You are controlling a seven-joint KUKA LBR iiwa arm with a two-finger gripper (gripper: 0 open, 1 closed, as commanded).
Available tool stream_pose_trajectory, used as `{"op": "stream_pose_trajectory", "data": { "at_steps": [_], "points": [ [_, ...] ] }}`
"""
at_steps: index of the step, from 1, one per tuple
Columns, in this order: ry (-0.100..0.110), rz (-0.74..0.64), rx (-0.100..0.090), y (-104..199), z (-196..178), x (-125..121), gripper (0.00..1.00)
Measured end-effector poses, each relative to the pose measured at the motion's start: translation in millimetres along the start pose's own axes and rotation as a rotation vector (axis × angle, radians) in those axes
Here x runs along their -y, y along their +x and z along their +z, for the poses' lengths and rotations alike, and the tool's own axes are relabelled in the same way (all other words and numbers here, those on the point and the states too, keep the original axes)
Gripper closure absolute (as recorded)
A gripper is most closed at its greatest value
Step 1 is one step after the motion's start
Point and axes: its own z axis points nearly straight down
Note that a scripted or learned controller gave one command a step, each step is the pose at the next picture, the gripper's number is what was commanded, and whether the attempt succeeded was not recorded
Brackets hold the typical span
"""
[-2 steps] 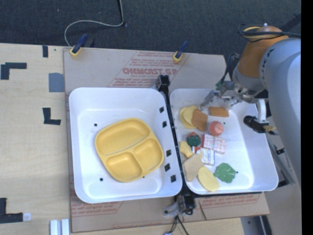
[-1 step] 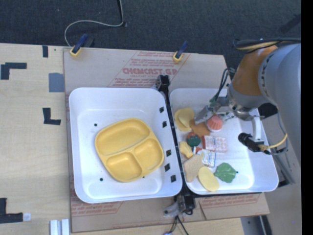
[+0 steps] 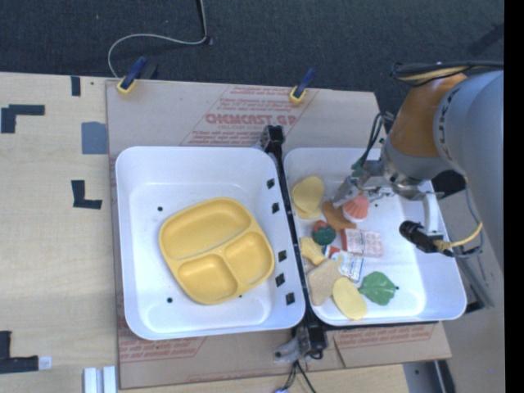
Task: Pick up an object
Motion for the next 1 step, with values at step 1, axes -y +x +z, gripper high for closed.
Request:
{"op": "stream_pose_trajectory", "data": {
  "at_steps": [1],
  "points": [
    [0.007,-0.004,-0.002,44.5,-109.9,32.1,1.0]
  ]
}}
